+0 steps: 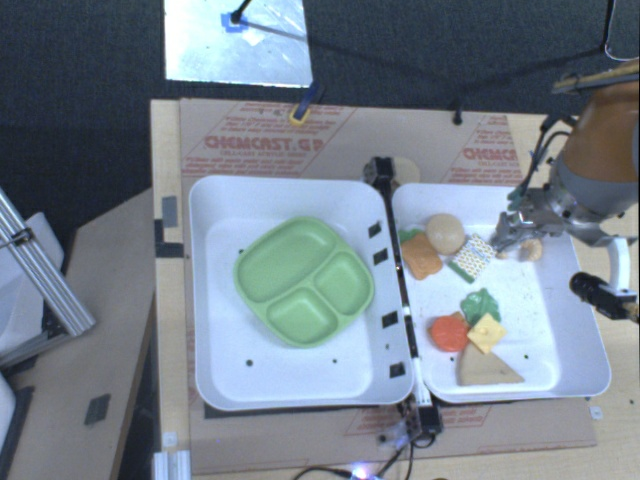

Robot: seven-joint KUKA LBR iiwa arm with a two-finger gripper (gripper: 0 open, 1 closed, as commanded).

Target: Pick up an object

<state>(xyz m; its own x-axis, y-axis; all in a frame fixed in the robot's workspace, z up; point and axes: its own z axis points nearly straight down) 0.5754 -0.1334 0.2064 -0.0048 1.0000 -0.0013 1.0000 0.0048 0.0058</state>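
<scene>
1. Arm (600, 158): cut off by right edge; only orange band and grey wrist visible.
2. Claw (512, 230): small, blurry, dark; finger state can't be told, nor whether anything's between them.
3. Small pale object (531, 251) just beside claw: too blurred to identify; touching or apart, can't tell.
4. Green item (480, 301) in right bin (570, 318): partly covered by yellow block (486, 334); shape unclear.
5. Red item (449, 333): right side hidden behind the yellow block.
6. Black part (600, 295) over right bin's rim: cut by right edge.
7. Metal frame (35, 278) left of tabletop (110, 268): cut by left edge.
</scene>
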